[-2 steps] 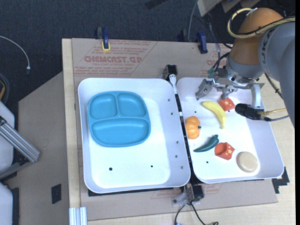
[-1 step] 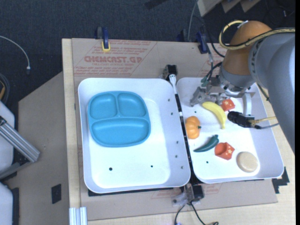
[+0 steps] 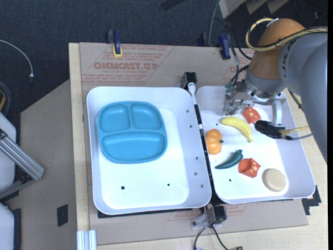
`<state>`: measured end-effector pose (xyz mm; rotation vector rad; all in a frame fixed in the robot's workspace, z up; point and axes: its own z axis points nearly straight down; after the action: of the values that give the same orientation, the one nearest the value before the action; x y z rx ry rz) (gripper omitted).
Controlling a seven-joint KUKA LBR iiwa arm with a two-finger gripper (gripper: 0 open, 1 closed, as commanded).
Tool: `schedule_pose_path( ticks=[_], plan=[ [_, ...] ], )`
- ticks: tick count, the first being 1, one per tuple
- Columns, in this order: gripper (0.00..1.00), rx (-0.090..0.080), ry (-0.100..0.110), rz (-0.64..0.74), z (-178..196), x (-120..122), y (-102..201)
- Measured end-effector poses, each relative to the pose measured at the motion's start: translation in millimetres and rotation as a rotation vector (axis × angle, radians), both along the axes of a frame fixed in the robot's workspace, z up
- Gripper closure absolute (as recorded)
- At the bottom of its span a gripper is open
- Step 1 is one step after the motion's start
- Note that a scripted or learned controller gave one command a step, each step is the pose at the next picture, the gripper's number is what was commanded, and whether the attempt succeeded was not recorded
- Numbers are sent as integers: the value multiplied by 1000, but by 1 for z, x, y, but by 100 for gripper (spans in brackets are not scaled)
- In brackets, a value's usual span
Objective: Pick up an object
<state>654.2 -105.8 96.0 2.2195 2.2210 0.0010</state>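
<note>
From where I stand, the grey arm (image 3: 307,56) comes in from the right, its orange band (image 3: 273,40) just above the wrist, and it bends down over the far end of the right bin (image 3: 294,158). The gripper (image 3: 232,104) hangs low over the bin's far left corner, close to the white floor. It is too small and cluttered at this angle for me to tell whether it is spread or pressed together. All the loose things lie in this right bin. A yellow banana (image 3: 238,126) is just beside the gripper on the near side, curving toward the middle of the bin. A small red fruit (image 3: 251,114) lies next to the banana, partly under the wrist. An orange round fruit (image 3: 213,141) rests against the bin's left wall. A dark green pepper (image 3: 230,160) lies at a slant nearer to me, and a second red piece (image 3: 249,167) touches or nearly touches its tip. A pale beige disc (image 3: 274,179) sits near the front right corner. The left bin (image 3: 156,189) holds a blue divided plate (image 3: 132,132), flat in its far half. Both bins rest side by side on a brown board (image 3: 135,61).
</note>
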Motion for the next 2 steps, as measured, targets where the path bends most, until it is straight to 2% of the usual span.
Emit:
schedule_pose_path(
  ticks=[1,2],
  plan=[
    [100,0,-1,0,41,1,1],
    [100,0,-1,0,102,-2,2]
  ],
)
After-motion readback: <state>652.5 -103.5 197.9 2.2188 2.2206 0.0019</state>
